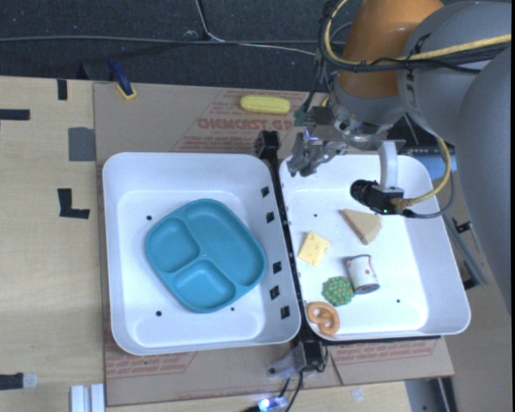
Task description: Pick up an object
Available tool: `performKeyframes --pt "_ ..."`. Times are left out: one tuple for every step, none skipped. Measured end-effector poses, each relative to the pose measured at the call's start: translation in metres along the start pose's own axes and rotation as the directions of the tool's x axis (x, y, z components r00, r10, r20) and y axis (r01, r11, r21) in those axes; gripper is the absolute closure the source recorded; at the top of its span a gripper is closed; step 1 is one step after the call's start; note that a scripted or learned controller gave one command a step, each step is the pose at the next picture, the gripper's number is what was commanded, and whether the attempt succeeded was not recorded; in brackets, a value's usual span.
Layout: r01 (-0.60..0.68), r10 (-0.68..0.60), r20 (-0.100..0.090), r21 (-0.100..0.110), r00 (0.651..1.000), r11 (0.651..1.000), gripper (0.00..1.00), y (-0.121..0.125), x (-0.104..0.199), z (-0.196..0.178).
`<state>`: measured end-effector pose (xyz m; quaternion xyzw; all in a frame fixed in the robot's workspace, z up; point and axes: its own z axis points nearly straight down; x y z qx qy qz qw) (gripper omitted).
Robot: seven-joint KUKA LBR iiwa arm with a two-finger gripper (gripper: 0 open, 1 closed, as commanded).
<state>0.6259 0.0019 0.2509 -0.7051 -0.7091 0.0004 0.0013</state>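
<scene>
The gripper point(309, 157) is seen above the far left corner of the right bin point(429, 307), and whether it is parted or closed cannot be told. No object is seen held. Nearer in that bin, well apart from the gripper, a yellow cheese cube point(314, 249), a tan wedge point(362, 225), a small can point(361, 274), a green broccoli piece point(336, 291) and a pretzel point(323, 318) are found. A blue divided plate point(204, 254) is seen in the left bin point(120, 187).
</scene>
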Motion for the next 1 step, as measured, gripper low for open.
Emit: performKeyframes --pt "0.0 0.0 0.001 0.001 1.0 1.0 1.0 -0.0138 0.0526 0.0021"
